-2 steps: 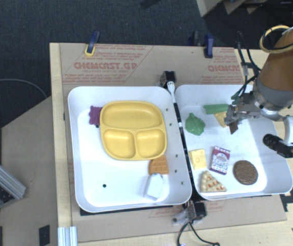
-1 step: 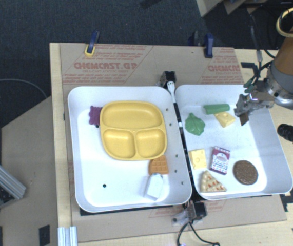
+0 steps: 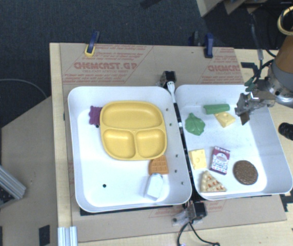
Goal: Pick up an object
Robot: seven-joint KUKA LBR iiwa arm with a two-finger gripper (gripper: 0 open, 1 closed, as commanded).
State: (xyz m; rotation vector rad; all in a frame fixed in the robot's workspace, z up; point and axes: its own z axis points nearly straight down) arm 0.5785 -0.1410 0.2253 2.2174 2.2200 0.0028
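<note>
Nearest the camera, well below the gripper (image 3: 245, 109), a pizza slice (image 3: 212, 182) and a brown cookie (image 3: 245, 172) lie in the right bin (image 3: 274, 152). Closest to the gripper is the yellow cheese wedge (image 3: 225, 119), just to its left and slightly lower, with a green pod (image 3: 216, 108) beyond it, long axis running left-right. Whether the gripper is open or holds anything, I cannot tell: it is small, dark and blurred.

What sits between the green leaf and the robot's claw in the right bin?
In the camera view, a green bar and a yellow wedge lie between leaf and gripper.
</note>
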